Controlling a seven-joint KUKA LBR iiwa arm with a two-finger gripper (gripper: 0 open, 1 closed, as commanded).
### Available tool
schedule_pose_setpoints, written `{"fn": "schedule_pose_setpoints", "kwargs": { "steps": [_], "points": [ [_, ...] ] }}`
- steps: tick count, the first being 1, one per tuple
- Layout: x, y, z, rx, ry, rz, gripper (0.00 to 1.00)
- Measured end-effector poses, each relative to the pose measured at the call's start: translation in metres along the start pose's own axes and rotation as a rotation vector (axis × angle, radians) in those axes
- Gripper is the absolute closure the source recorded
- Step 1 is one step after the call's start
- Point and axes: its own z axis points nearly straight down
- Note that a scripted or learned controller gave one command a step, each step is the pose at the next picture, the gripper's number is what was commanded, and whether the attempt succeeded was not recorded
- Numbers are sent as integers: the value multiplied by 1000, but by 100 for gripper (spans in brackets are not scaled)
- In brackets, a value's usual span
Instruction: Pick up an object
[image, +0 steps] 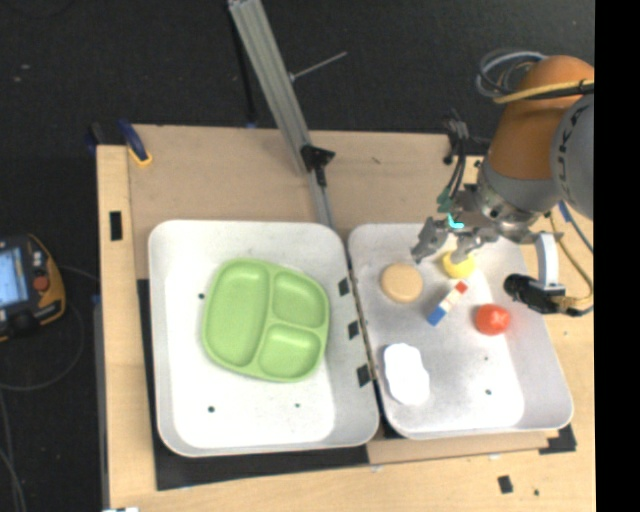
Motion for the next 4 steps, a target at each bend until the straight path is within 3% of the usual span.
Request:
{"fn": "schedule_pose_setpoints", "kwargs": {
  "steps": [1,3,4],
  "points": [
    [0,1,-2,-5,-1,-1,0],
    [-9,-14,112,0,-3,1,0],
    [-11,-13,120,-3,-3,3,0]
  ]
}}
